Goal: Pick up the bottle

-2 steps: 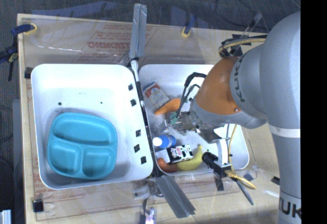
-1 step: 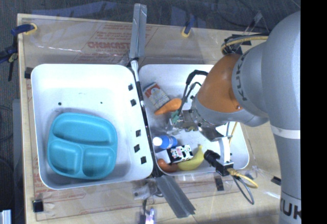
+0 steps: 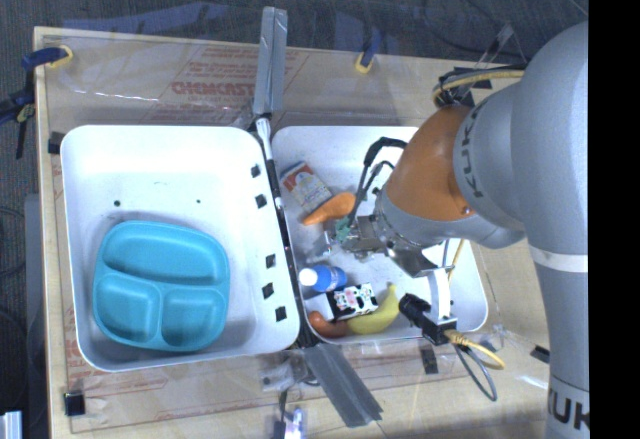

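Honestly, I could not tell my gripper's (image 3: 352, 235) state as it hung low in the right bin (image 3: 330, 142), near the bottle (image 3: 322, 278) lying beside the banana (image 3: 377, 315).

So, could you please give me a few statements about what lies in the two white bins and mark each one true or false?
1. The light blue plastic divided tray lies in the left white bin. True.
2. The small white bottle with a blue cap lies in the left bin. False: it lies in the right white bin, near the divider.
3. The yellow banana lies near the right bin's front edge. True.
4. The orange carrot-shaped toy rests on the blue tray. False: it lies in the right bin.
5. The grey arm with an orange band reaches over the right bin. True.
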`<state>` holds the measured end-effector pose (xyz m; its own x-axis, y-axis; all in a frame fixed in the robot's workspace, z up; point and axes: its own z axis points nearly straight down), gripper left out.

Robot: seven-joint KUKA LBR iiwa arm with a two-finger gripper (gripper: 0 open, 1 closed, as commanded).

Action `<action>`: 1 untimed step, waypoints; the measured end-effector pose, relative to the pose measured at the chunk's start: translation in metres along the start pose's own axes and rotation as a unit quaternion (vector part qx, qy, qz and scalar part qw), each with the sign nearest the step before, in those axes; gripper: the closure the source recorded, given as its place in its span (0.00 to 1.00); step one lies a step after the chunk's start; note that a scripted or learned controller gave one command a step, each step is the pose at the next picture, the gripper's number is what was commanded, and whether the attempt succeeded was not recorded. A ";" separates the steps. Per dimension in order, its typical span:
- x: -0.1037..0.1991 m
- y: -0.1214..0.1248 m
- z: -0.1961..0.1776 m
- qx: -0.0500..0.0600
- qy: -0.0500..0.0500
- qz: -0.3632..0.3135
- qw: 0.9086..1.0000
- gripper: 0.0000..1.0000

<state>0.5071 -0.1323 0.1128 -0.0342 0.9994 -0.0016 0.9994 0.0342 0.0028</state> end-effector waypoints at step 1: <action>0.018 -0.024 0.013 -0.012 -0.011 -0.052 0.999 0.00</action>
<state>0.4827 -0.1147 0.0995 -0.1372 0.9902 -0.0259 0.9901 0.1379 0.0246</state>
